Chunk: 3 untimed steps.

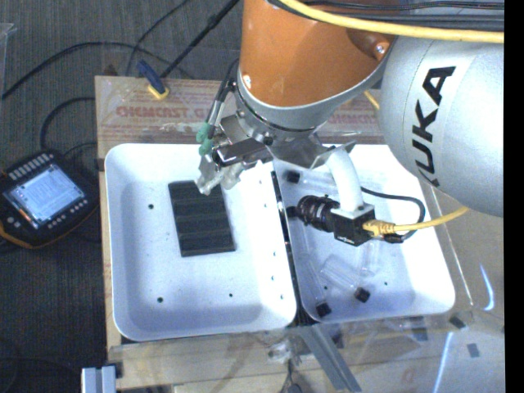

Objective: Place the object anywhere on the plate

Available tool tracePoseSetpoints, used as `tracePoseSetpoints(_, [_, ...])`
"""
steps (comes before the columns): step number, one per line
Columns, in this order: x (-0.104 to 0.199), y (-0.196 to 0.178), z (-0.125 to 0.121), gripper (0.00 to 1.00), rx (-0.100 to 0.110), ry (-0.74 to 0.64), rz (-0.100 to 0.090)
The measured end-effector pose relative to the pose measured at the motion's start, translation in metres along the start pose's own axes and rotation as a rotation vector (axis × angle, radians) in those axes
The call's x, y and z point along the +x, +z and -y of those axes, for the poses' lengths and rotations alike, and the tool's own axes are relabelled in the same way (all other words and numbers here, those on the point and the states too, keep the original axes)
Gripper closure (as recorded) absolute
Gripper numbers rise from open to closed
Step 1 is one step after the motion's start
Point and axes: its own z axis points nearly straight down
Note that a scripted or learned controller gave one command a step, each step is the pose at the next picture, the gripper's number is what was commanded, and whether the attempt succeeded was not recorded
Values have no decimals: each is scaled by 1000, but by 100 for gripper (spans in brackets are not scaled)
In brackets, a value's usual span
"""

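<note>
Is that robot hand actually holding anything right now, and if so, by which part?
It cannot be told. The hand sits low over the top edge of the dark ribbed plate in the left bin, but no object shows in it.

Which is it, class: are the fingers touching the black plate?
Cannot tell. In the camera view the fingers overlap the black plate's top corner, but the slanted view shows no plain contact or gap.
</note>
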Motion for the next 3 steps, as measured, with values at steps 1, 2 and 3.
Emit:
tracePoseSetpoints(1, [3, -9, -20, 100, 1, 347, 1])
tracePoseSetpoints(2, [-60, -9, -71, 100, 1, 239, 1])
tracePoseSetpoints(3, [-114, -8, -153, 100, 1, 165, 0])
